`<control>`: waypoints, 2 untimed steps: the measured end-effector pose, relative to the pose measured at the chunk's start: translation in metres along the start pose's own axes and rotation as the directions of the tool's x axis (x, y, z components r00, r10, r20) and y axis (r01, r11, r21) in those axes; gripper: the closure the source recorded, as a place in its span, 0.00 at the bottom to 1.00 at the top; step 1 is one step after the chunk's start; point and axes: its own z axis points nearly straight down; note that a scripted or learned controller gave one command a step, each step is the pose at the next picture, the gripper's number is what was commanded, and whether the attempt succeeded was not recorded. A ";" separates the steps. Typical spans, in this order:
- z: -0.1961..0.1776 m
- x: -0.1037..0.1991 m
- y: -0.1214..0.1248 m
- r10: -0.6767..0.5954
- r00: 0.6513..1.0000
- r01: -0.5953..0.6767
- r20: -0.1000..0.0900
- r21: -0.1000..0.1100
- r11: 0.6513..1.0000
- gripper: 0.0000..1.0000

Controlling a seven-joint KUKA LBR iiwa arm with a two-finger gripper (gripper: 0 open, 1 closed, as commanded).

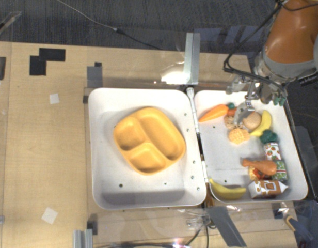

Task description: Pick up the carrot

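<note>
You see the arm cut off by the top and right edges; the items beneath the gripper are partly covered.

A robotics lab is suggested: two white bins are fixed on a wooden bench with metal brackets, black markers are stuck on it, and cables are seen.

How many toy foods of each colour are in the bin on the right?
Orange: 1 carrot
Yellow: 2 bananas, 1 corn piece
Brown: 1 drumstick, 1 potato-like piece
Green: 1 small piece
Printed boxes: 2
Total: 9
</note>
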 end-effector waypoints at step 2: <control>0.138 -0.020 -0.010 0.135 0.990 -0.135 -0.042 0.003 0.991 0.00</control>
